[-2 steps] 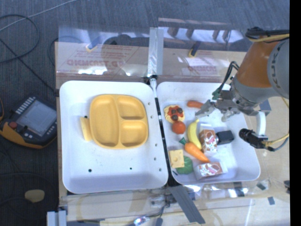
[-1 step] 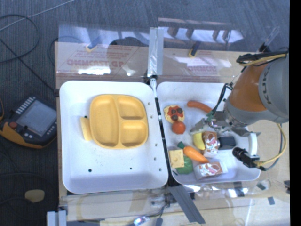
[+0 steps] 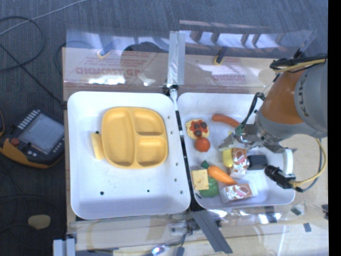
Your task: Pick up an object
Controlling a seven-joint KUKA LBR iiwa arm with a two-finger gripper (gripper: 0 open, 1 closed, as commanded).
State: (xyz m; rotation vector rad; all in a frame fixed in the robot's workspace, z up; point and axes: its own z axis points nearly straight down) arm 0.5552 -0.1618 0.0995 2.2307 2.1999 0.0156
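Reaching into the right bin [image 3: 277, 199] at centre right of the frame, the gripper [image 3: 238, 141] is positioned above a small carton [image 3: 239, 161]; its state cannot be told. A final descent and closure are judged necessary.

Right bin [image 3: 187, 106] is crowded: pizza slice [image 3: 197, 127] and tomato [image 3: 202, 144] at nine o'clock, a carrot [image 3: 226, 120] at twelve, and cheese block [image 3: 200, 179], second carrot [image 3: 220, 174] and a printed carton [image 3: 236, 192] packed close from six to seven, with the arm [image 3: 290, 103] blocking the three o'clock side. In the left bin [image 3: 80, 143], the yellow divided tray [image 3: 134, 136] fills the centre, leaving open floor from five round to seven o'clock along the near wall.
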